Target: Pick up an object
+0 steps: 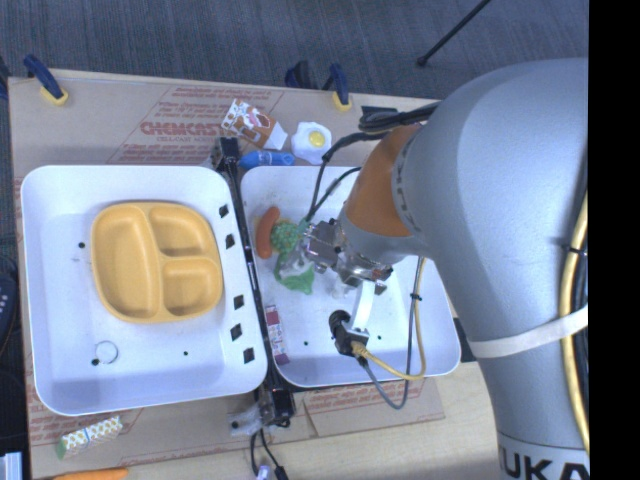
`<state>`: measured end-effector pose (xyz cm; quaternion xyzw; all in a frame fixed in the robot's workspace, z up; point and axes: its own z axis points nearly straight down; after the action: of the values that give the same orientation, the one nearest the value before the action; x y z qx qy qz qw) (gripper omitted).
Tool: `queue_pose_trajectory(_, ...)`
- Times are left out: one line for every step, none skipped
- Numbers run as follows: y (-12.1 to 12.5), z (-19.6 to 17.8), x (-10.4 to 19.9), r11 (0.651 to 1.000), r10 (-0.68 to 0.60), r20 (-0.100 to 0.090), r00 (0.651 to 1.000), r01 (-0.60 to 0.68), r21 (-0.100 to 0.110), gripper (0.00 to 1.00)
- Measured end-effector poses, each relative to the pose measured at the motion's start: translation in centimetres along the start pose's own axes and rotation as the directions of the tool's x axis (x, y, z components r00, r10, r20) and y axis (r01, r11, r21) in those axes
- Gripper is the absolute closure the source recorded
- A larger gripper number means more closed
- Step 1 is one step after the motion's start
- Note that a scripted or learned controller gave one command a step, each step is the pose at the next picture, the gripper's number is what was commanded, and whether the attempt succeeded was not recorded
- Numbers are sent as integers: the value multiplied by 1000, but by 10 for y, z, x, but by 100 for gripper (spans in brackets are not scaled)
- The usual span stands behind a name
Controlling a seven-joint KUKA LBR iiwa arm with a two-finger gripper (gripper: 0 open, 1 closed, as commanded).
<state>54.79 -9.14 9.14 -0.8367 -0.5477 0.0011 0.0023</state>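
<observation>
you see the arm (500,228) reaching in from the right, its gripper (305,253) low in the right bin (420,353) against a green leafy toy (290,240) that lies just beside an orange carrot-like piece (266,230), with another green piece (298,282) just below. you cannot tell how the gripper is set, since the wrist hides that end. note the yellow divided tray (155,260) sitting in the left bin (50,298), well apart from the gripper.
</observation>
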Motion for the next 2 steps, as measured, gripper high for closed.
queue_pose_trajectory(53,-1,-1,833,-553,3,833,553,-3,0)
queue_pose_trajectory(72,-1,28,852,-524,2,852,524,-2,0)
